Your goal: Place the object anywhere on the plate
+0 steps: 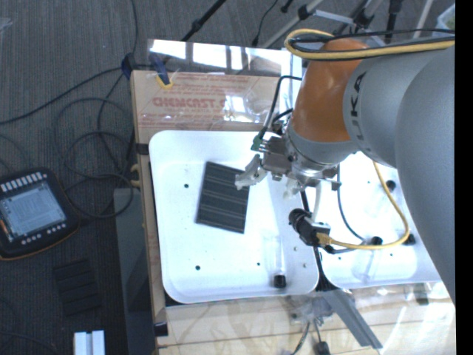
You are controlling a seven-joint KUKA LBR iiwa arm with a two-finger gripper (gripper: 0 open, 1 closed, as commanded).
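Single fixed camera mounted above the bench, looking down at a slant so that both shallow white bins fall in frame: the left bin is seen whole near the centre, the right bin partly behind the arm, which enters from the right and looms large, being nearest the lens. The view is wide enough to take in the dark carpeted floor on the left, with cables and a handheld control pendant lying there.
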